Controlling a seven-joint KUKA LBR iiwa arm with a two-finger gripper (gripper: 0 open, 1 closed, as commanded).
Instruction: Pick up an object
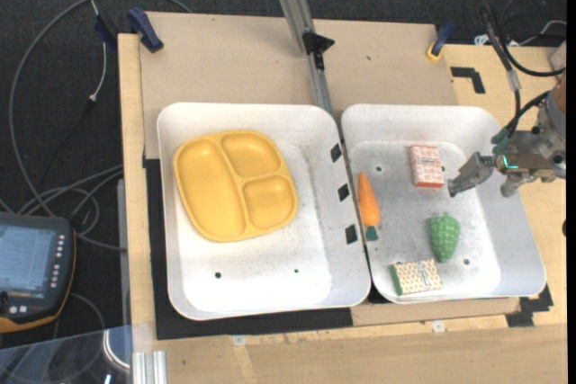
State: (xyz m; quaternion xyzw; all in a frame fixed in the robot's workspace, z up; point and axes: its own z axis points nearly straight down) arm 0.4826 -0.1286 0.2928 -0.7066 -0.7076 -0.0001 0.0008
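Claw (489, 174) sits open and empty over the right white bin (513, 265), its left finger just beside the small pink-and-white printed box (426, 165), which lies to its left, long axis running toward the bin's far wall.

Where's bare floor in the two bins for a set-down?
Left bin: open strip along the near edge and right side of the yellow divided plate. Right bin: bare far-left corner above the carrot. Crowded around the pink box, green toy, patterned box and gripper.
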